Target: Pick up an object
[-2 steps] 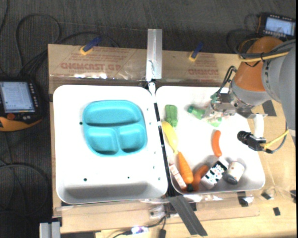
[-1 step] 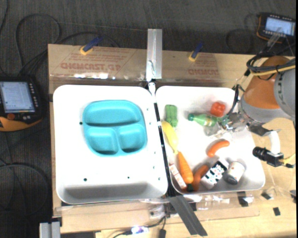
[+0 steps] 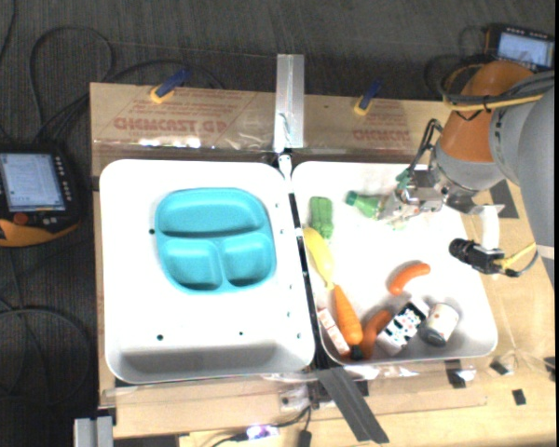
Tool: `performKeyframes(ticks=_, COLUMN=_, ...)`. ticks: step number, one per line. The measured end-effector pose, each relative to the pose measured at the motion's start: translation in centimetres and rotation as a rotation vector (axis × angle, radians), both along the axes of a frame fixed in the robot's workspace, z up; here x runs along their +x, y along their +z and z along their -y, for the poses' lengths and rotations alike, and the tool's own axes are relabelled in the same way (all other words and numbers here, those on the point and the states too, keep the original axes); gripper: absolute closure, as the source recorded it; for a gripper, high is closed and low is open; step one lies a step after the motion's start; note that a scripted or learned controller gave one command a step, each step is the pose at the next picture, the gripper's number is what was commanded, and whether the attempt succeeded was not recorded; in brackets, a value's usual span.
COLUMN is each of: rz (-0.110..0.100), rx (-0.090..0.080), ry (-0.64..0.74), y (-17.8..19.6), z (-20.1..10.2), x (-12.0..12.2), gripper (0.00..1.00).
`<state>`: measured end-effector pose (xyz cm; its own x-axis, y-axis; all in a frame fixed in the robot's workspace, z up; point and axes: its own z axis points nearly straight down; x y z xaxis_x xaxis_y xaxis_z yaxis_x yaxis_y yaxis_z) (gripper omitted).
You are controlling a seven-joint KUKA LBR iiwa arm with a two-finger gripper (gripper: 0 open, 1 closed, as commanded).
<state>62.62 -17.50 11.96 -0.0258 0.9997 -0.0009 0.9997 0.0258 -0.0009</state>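
Note:
My gripper hangs low over the back of the right bin, at the end of the grey and orange arm coming in from the right. A small green object lies just left of it, close to or touching its tip. Further left are a green vegetable and a yellow banana along the bin's left wall. An orange carrot, an orange sausage shape, a black-and-white box and a small can lie at the front.
The left bin holds a blue divided tray. A metal post stands behind the seam between the bins. A tablet pendant lies on the floor at the left. Cables run around the arm at the right.

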Motion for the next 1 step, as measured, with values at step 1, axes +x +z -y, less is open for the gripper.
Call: performKeyframes(ticks=1, rz=-0.001, rx=0.0, ry=0.0, y=-0.03, z=0.02, x=-0.03, gripper=0.0)
